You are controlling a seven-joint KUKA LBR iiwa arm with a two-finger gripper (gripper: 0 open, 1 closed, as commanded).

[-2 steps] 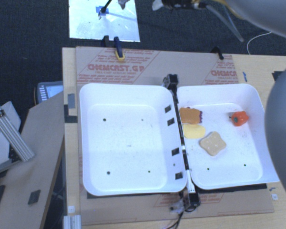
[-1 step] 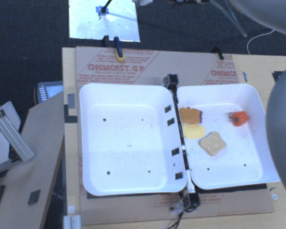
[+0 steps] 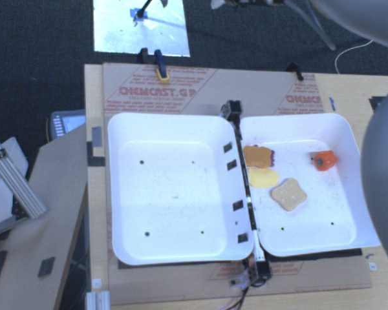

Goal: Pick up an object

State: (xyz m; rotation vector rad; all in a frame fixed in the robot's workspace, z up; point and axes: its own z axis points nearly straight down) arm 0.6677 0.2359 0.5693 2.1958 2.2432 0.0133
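The table [image 3: 149,82] is a pale board with red lettering across its far part, and it carries two shallow white bins set side by side, their inner rims touching along a clipped seam. The left bin [image 3: 116,173] shows only its white floor with a few small dark dots. The right bin [image 3: 343,231] holds four small things, all in its far half. Largest of these is a tan, toast-shaped piece [image 3: 288,194] lying flat near the bin's middle. Just beside it, toward the seam, lies a pale yellow flat piece [image 3: 263,178], and touching that on its far side is an orange block [image 3: 258,156] with a purple edge, close against the seam. Well apart from these three, near the bin's right wall, sits a small red-orange piece [image 3: 323,161] with a dark green spot.

The grey arm [image 3: 359,8] crosses the top right corner, high above the far edge of the table. Its jaws lie somewhere by the dark cluster of cables there, well apart from everything in the right bin; whether they are open or closed, I cannot tell.
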